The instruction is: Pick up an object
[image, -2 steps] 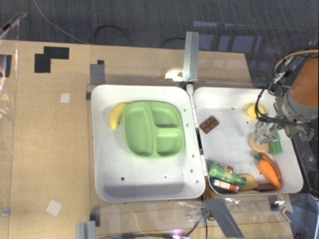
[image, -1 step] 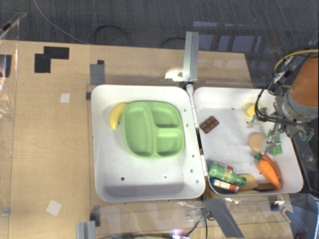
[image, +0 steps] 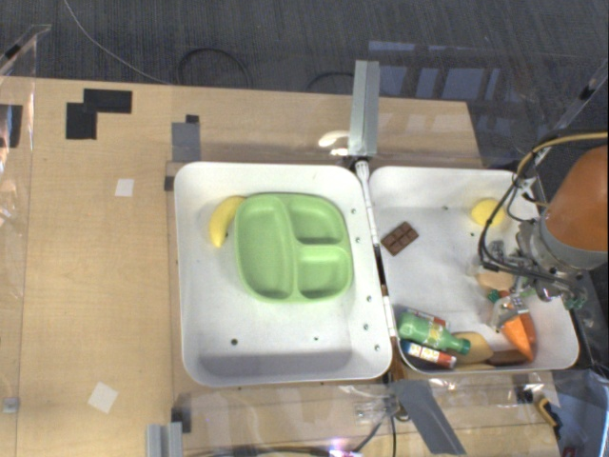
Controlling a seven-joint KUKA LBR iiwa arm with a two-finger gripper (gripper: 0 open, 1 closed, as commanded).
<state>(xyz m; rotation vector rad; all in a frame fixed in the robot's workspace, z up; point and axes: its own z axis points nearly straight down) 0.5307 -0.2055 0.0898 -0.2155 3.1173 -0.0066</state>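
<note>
My gripper (image: 511, 298) hangs low over the right side of the right bin (image: 428, 208), below the arm's orange band (image: 580, 208). Directly under and around it lie a tan block (image: 492, 279) and an orange carrot (image: 520, 334); I cannot tell whether it touches either one. A yellow lemon-like piece (image: 486, 212) lies just behind the gripper, partly hidden by cables. At the bin's front edge lie a green bottle (image: 430, 331), a red-labelled item (image: 430, 355) and a brown bread-like piece (image: 476, 347). A brown chocolate bar (image: 399, 239) lies near the divider.
The left bin (image: 276, 350) holds a green divided plate (image: 290, 248) with a yellow banana (image: 224, 220) at its left edge. A metal post (image: 364, 108) stands behind the seam between the bins. Black cables loop around the wrist at the right.
</note>
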